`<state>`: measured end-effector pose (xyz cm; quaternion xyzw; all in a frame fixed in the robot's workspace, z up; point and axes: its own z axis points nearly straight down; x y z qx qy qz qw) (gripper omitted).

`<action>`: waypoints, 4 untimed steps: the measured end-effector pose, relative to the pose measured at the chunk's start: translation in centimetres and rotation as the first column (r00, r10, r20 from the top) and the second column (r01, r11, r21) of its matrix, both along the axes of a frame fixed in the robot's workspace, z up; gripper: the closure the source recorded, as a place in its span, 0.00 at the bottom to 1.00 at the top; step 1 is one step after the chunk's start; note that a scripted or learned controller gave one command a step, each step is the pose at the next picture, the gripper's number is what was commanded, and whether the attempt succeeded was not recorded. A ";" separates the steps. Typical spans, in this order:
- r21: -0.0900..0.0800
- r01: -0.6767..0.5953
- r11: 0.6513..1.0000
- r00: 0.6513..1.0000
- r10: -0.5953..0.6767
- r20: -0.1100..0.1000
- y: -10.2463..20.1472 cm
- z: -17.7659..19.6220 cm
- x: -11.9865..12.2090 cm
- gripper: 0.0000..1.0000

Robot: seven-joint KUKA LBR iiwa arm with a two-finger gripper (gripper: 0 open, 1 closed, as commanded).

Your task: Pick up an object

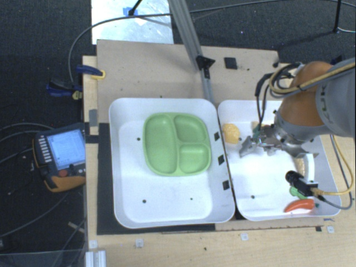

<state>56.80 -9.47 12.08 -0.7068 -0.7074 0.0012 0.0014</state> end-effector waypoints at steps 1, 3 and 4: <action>0.000 0.000 1.000 1.000 0.000 0.009 0.0 -3.4 0.2 0.00; -0.001 0.001 1.000 1.000 -0.001 0.009 -0.6 2.5 0.3 1.00; -0.001 -0.004 1.000 1.000 0.004 0.011 0.2 8.1 -0.2 1.00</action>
